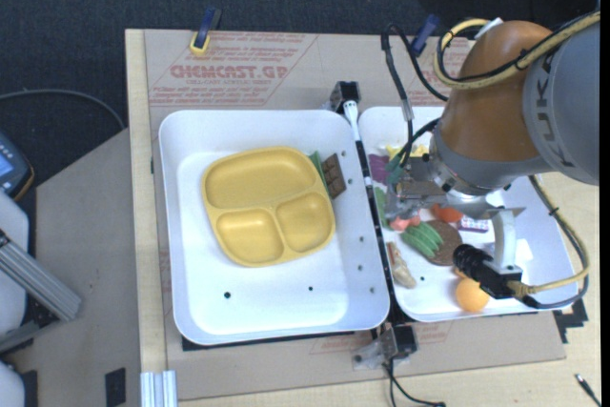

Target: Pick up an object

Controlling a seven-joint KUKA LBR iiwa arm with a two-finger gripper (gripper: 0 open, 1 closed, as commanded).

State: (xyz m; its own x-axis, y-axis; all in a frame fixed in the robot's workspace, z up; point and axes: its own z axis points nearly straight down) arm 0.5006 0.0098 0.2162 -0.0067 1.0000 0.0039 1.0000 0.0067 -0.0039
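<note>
- A wooden bench (238, 62) is bearing two shallow white bins side by side, with printed brown paper lying across its far end.
- The left bin (191, 300) is taking up most of the middle, and a yellow divided plate (269, 203) is lying in it, three compartments facing up.
- A small dark brown block (333, 174) is leaning at the plate's right edge, touching it, close to the wall between the bins.
- The grey arm (558, 110) is reaching in from the right, its orange band (496, 91) hanging over the right bin (429, 295) and covering much of it.
- The gripper (417, 191) is sitting low over the clutter in the right bin; whether it is open, closed or gripping anything, I cannot tell, because the wrist is blocking it.
- A green and brown object (431, 238) is lying just below the gripper, beside small red and green pieces.
- An orange ball (471, 296) is resting near the right bin's front edge, just beside a black cable fitting.
- A pale, elongated object (401, 267) is lying along the right bin's left wall.
</note>
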